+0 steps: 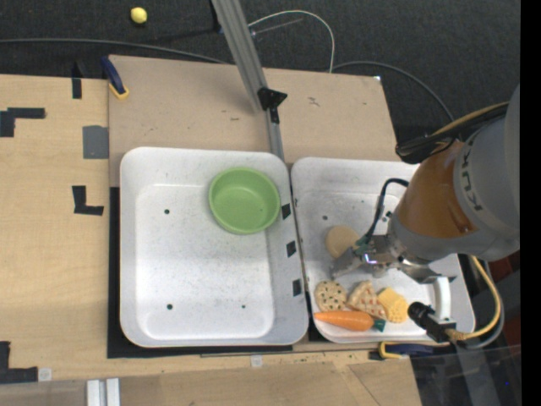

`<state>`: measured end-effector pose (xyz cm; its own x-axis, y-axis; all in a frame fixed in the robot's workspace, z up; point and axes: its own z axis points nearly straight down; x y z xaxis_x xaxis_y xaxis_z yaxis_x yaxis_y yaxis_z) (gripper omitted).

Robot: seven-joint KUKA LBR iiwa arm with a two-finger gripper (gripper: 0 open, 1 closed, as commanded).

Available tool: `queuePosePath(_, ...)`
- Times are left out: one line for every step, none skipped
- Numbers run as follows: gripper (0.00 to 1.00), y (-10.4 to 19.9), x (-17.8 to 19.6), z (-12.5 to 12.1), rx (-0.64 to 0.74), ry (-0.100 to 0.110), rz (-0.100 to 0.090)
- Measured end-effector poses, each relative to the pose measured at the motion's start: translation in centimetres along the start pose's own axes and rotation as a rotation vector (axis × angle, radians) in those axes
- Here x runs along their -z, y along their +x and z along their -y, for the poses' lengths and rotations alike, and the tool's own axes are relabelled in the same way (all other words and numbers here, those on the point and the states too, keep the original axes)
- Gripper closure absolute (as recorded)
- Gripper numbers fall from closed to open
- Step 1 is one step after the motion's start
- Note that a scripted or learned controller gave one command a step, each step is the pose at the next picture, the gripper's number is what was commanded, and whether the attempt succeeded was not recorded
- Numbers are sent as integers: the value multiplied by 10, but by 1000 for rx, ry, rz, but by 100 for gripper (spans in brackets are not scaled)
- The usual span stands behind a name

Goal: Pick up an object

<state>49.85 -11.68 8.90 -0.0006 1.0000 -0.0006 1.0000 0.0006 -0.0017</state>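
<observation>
Gripper point(359, 255) is down inside the right bin point(338, 180), hanging just off the lower right edge of a tan roundish object point(339, 240). Honestly can't tell from this angle how it's set or whether anything is actually caught in it, the wrist blocks too much.

Biggest thing on the bench is the left bin point(169, 252), a shallow white tray with a green bowl point(244, 200) sitting upright in its upper right corner, close to the wall it shares with the other tray. The right bin sits flush beside it and is partly covered by the arm point(461, 197), grey with the orange band, coming in from the right.

All the small stuff is bunched along the near wall of the right bin. An orange carrot point(344, 320) lies flat, longways against that wall. Just above its left end there's a round brownish cookie-looking piece with dark spots point(330, 294). To the right of that is a pale knobbly piece point(363, 296), and next to it a yellow corn-like chunk point(391, 303). Those three are touching or nearly so. The tan object sits apart from them, further up the bin toward the middle.

Off the bench entirely, a tiny yellow ball point(139, 14) sits on the dark floor at the top left.
</observation>
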Motion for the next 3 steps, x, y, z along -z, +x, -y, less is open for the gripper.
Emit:
queuePosePath(100, 1, 10, 0, 1, 2, -2)
queuePosePath(100, -10, 64, 2, -1, -4, 0)
queuePosePath(100, -11, 108, -4, 1, -5, 0)
